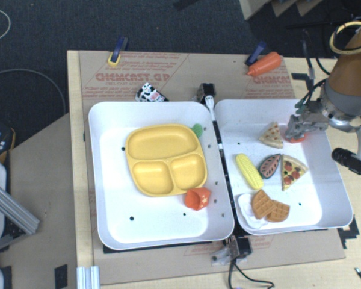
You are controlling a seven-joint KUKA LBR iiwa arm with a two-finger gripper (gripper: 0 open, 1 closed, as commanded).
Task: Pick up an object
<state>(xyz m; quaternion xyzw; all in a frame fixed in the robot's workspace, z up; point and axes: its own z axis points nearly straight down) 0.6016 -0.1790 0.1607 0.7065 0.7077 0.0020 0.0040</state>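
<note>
Nearby, sandwich wedge (271, 135), corn (249, 171), pizza slice (292, 172)

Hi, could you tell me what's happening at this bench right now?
The robot arm reaches in from the right, its gripper low in the right bin, over a small red item beside a pale wedge. Nearby lie a corn cob, a pizza slice and waffles. The left bin holds a yellow divided tray.
</note>
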